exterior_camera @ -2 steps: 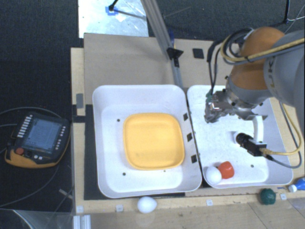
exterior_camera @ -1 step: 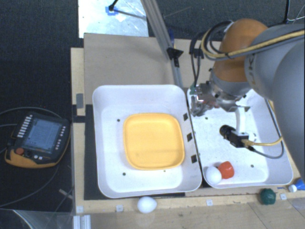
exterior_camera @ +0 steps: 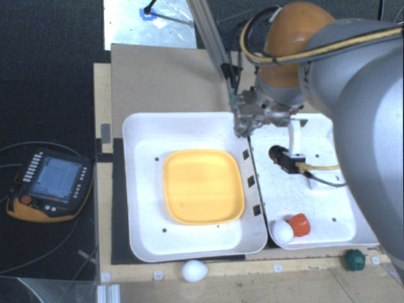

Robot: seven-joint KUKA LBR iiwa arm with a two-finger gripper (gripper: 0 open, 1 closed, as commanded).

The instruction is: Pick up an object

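Note:
A yellow square plate [exterior_camera: 203, 185] lies flat in the middle of the left bin [exterior_camera: 142, 169]. In the right bin [exterior_camera: 328, 223], a small orange object [exterior_camera: 300, 225] and a white ball [exterior_camera: 281, 231] sit touching each other in the front left corner. My gripper [exterior_camera: 242, 126] hangs over the back end of the rims between the two bins, well behind the orange object and the ball and just past the plate's back right corner. Nothing shows between its tips.
A white egg-shaped object [exterior_camera: 194, 271] rests on the bench in front of the left bin. A dark green object [exterior_camera: 355, 259] lies off the right bin's front corner. The arm [exterior_camera: 353, 74] covers the right bin's back right. A teach pendant [exterior_camera: 48, 188] sits far left.

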